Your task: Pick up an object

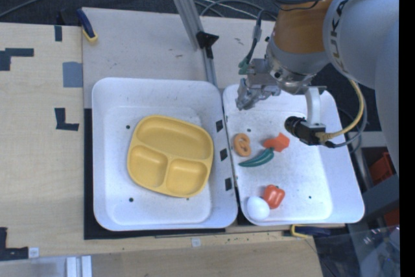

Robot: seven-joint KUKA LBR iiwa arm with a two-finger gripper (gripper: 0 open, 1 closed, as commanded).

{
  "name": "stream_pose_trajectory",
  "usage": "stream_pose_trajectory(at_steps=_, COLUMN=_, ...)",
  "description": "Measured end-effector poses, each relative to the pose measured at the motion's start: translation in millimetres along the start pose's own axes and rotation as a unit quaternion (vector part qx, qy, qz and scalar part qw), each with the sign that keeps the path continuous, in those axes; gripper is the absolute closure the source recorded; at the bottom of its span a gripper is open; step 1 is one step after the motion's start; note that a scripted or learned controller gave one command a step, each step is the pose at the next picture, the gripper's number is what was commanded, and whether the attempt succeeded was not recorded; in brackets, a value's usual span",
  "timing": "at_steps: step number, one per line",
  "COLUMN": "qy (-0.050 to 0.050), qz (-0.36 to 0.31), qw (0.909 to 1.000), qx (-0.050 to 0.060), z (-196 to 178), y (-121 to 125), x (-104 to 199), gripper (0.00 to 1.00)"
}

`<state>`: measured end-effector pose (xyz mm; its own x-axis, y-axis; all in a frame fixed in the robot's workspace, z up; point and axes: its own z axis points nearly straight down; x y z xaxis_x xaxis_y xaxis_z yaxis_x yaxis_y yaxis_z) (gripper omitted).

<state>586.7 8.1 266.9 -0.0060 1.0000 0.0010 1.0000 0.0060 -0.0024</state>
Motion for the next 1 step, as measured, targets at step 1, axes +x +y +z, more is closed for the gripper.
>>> stream_pose_trajectory(at_steps=1, qy=0.0, qz=0.0, qw=1.0, qx=0.001, z=23.2, y=-4.8, x=46.6, gripper=1.0)
